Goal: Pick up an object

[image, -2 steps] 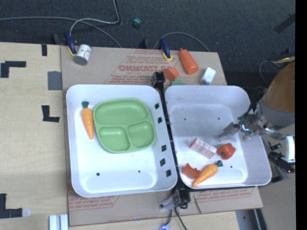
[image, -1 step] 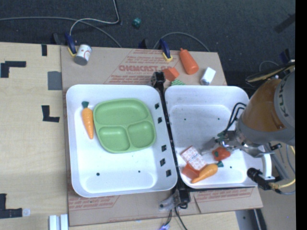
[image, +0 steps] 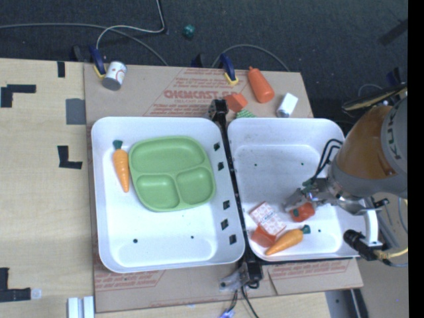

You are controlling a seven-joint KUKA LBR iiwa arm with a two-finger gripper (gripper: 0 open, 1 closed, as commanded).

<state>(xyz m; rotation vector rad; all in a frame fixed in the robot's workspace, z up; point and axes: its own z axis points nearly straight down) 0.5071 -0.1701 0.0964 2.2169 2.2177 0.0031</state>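
Note:
My gripper [image: 303,201] is low in the right bin [image: 278,138], near its right side. A small red object [image: 304,212] lies right at its tip, partly covered by it. Whether the red object is gripped cannot be made out. To its left lie a red and white packet [image: 265,214], a red piece [image: 261,236] and a toy carrot [image: 286,241] near the bin's front wall.
The left bin [image: 106,237] holds a green divided tray [image: 172,172] and a second carrot [image: 121,167]. Behind the bins, on the cardboard, lie an orange bottle [image: 260,85], a white block [image: 287,104], an orange block [image: 236,101] and a small can [image: 114,74].

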